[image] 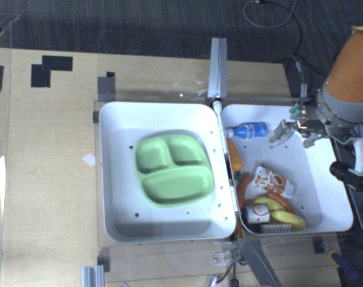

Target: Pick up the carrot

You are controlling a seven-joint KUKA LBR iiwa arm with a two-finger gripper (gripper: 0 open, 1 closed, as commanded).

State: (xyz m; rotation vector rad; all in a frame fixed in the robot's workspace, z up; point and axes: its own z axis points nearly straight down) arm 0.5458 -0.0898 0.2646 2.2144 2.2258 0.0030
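Orange band [350,55] above the wrist, highest and so closest to the lens, at right of view. Below it, gripper [295,134] hanging over the far part of the right bin [325,178], fingers spread wide, nothing between them.

Just beside the gripper, toward the left: blue bottle [248,130], lying on its side near the far wall.

Carrot [233,155]: slim orange length, lying along the bin's left wall, apparently touching it, thick or thin end not told apart. Well apart from the gripper, with the bottle near its far end. Judged stiff, light, smooth and tapered, likely to roll or slide out of a loose pinch; best taken across the middle of its length, fingers set crosswise to its long axis.

Edges: wall hard against one flank of the carrot, so little room for a finger on that side; a nudge toward the open floor perhaps needed first. Near end crowded by a reddish item of uncertain kind, then a printed packet [271,183], a can [257,214] and a banana [283,216] in the near corner.

Open room: bare bin floor at right and centre, free for the approach. Beyond the wall, left bin [118,160] bearing a green divided plate [172,169].
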